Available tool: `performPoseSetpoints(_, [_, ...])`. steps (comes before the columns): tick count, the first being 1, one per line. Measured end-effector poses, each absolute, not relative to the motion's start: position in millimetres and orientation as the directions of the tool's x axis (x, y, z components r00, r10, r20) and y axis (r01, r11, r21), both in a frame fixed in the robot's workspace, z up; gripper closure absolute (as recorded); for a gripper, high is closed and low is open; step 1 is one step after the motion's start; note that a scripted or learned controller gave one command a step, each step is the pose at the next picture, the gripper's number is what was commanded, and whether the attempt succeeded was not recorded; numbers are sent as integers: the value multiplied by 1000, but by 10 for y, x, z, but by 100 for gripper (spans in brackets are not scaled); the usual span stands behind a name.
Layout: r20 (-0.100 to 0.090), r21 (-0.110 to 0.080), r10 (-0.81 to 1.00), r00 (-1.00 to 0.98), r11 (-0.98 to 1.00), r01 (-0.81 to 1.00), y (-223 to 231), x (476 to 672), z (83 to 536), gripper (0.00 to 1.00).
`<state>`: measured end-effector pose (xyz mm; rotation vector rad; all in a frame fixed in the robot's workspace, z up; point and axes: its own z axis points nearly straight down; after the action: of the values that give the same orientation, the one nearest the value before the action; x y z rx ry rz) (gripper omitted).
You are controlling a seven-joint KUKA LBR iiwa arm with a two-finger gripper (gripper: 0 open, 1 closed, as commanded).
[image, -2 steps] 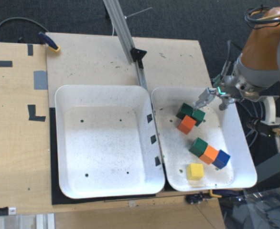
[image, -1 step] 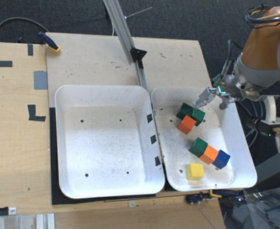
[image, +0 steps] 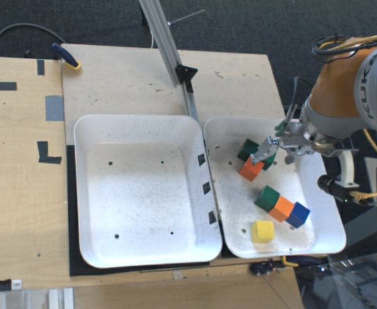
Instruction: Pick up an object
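At the far left lies the wooden bench top (image: 21, 172), marked with dark tape pieces; a black cable with a blue-and-yellow clamp (image: 66, 55) curls near its upper edge. Next comes the left bin (image: 85, 147), a shallow white tray with speckled floor; a grey metal rail (image: 163, 34) slants down from the top of the view and ends at a black bracket just above the seam between the two trays. The right bin (image: 317, 237) sits edge to edge with the left one; inside it, toward the upper middle, a dark green block (image: 246, 149) lies touching an orange-red block (image: 251, 168); lower down, a green block (image: 267, 198), an orange block (image: 282, 208) and a blue block (image: 298, 215) sit pressed together in a slanting row; a yellow cube (image: 262, 231) rests alone near the front rim. My gripper (image: 264, 154) hangs over the upper pair, its tips right at the orange-red block's upper edge beside the dark green one; I cannot tell whether my fingers are apart or closed, nor whether anything sits between them. My arm (image: 343, 102) comes in from the right, the orange band bulging above the grey wrist, the wrist angled down and leftward into the tray; cables loop over its top.
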<state>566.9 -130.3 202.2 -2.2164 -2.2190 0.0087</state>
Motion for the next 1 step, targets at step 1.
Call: performPoseSetpoints(1, [0, -7, 1000, -1, 1, 1000, -1381, 5717, 1470, 0])
